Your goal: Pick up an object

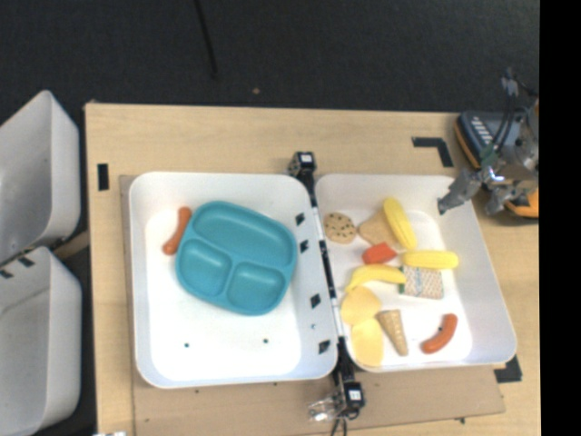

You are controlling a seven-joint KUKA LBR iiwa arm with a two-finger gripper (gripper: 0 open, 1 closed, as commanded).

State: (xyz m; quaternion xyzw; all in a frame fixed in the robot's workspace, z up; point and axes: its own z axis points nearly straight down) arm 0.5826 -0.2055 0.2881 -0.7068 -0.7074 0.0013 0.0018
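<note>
— Over at three o'clock, what's the gripper (pixel 451 200) doing?
— Hanging at the right bin's (pixel 486 271) upper corner, above its rim. Whether it's clenched or released, I cannot tell.
— And the toys?
— All lying in that bin, none in its grasp: corn (pixel 398 222) at twelve, cookie (pixel 339 227) at ten, banana (pixel 378 275) in the middle, cone (pixel 394 330) at six, sausage (pixel 439 333) at five.
— The left bin (pixel 150 334)?
— Teal tray (pixel 234 257) in the middle, another sausage (pixel 177 230) just beside it at nine.
</note>
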